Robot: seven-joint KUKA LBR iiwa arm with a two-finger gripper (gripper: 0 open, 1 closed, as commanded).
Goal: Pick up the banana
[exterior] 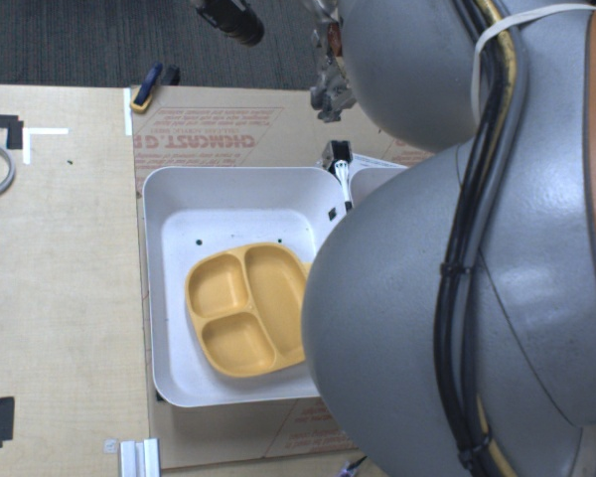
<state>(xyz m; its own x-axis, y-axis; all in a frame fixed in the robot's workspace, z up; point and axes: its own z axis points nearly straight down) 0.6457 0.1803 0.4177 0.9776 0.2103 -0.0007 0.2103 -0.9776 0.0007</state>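
Pale bench (60,266) carries a sheet of printed cardboard (209,132), and on it sit the bins. Where the banana lies cannot be told, and neither can the gripper's state, released or clenched: the arm (457,316) bulks over the whole right half, its grey links covering most of the right bin (377,172), of which just a corner of rim peeks out.

The left bin (164,266) holds a yellow tray (243,311) with three compartments, lying flat toward the bin's near right part, its right edge hidden under the arm. A black clip (338,154) sits where the two bins meet at the far rim. Dark cables (477,167) run down the arm. A blue and yellow tool (149,87) rests at the cardboard's far left corner. Beyond the bench is dark floor (60,18).
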